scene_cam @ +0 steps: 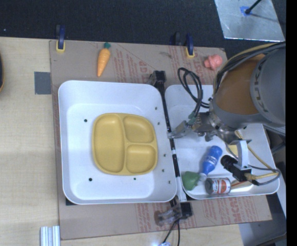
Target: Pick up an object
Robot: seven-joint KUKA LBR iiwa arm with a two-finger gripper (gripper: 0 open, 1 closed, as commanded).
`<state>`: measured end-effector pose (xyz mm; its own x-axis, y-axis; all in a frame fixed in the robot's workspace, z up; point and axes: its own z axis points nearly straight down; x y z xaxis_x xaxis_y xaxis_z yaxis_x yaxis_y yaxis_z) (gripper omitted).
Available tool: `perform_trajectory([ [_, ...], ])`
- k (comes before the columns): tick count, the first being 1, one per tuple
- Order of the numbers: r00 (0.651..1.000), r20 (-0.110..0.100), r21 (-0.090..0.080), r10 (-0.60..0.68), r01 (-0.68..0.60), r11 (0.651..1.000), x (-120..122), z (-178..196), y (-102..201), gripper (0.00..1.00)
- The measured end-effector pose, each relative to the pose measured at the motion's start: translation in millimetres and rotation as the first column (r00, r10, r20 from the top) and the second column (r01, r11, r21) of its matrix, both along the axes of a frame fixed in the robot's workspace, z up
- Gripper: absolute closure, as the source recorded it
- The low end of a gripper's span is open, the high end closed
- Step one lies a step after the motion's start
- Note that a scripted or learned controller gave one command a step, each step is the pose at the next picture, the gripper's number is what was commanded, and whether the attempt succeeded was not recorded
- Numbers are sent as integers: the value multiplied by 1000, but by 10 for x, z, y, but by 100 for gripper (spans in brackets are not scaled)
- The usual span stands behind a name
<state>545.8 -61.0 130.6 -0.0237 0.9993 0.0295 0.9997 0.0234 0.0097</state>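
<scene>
Fingers (181,130) state: can't tell | at right bin (271,147) left edge | bottle (211,160), can (219,186) nr front wall

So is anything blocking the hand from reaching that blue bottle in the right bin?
Nothing visible lies between them. The hand sits at the bin's left side, and the blue bottle lies lower right of it across bare white floor.

Bench (20,137) bearing two white bins (71,137)
</scene>
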Motion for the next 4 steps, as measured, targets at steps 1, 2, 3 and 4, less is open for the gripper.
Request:
perform_trajectory([
  [1,1000,0,1,-3,3,1000,-3,-5,-8,0],
  [2,1000,0,1,-2,2,1000,-1,-5,-8,0],
  [3,1000,1,3,1,-1,1000,0,-11,-22,0],
  [4,1000,2,4,1,-1,1000,-4,-21,-36,0],
])
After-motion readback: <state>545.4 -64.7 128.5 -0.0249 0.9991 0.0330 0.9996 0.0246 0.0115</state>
